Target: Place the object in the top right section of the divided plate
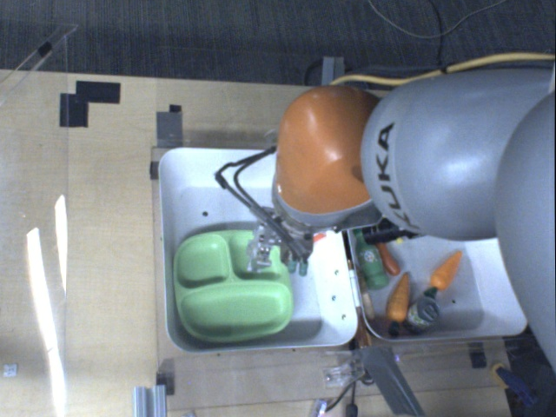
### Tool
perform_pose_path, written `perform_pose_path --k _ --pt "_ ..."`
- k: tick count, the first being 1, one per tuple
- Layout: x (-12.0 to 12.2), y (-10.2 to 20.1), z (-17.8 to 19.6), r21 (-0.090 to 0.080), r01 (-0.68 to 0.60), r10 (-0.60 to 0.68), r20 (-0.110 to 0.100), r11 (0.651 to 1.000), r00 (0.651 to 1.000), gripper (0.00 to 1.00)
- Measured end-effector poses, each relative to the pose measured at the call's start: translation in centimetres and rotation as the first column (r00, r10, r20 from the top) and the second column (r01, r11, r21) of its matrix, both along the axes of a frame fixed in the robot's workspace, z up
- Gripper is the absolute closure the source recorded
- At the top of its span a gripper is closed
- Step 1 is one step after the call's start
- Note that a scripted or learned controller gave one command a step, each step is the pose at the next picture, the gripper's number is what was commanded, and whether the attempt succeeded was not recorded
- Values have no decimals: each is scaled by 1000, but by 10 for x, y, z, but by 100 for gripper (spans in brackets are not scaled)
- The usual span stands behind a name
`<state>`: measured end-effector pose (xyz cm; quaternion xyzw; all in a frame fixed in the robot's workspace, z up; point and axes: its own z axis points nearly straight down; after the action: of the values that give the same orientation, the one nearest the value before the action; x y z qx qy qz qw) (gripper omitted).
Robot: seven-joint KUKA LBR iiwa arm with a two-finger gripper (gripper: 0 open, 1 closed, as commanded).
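- Gripper [261, 254] hangs over the green plate [233, 287] left of frame centre; I cannot tell its state.
- Releasing slightly off could drop anything carried into the wrong section.

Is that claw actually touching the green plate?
Cannot tell. In the camera view the gripper overlaps the top right part of the plate, but from above neither contact nor a gap shows plainly.
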<state>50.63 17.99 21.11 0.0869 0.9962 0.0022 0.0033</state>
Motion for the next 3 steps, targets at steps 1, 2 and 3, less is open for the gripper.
perform_pose_path --k 1,2,3 --pt "-9 53 -99 15 128 -128 21 992 992 100" --pt "-16 50 -110 1 127 -127 0 992 992 0" --pt "-13 51 -98 6 127 -127 8 992 992 100"
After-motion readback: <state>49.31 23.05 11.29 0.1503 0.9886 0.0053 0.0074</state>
